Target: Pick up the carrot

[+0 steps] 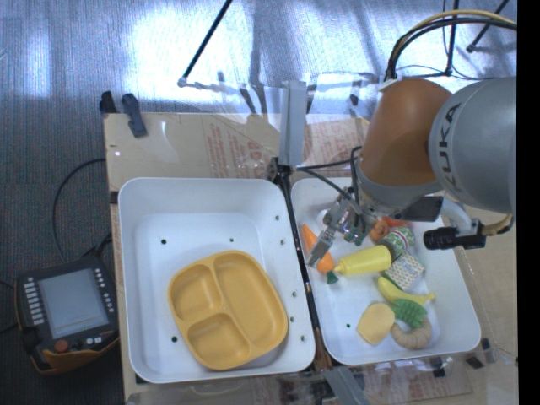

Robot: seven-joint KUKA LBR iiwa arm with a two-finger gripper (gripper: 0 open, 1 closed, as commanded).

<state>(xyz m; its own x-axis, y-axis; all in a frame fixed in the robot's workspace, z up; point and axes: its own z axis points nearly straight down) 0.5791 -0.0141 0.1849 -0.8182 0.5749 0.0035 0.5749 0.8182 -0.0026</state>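
Nearest me, I'm seeing a yellow divided plate (pixel 226 308) lying in the left bin (pixel 139 218), and in the right bin (pixel 460 310) a pale chip (pixel 375 323), a banana (pixel 400 291) and a yellow bottle (pixel 364 262) lying on its side. Further back, the carrot (pixel 310 237) is lying by the right bin's left wall. The pincer (pixel 327 245) is hanging just beside it, its fingers apart and gripping nothing, with the arm (pixel 439 146) looming behind over the surface (pixel 194 146).

An orange tapered carrot (pixel 310 238), a yellow plastic squeeze bottle (pixel 368 261), a yellow three-compartment plastic tray (pixel 226 310) and two white shallow bins (pixel 143 226) are seen.
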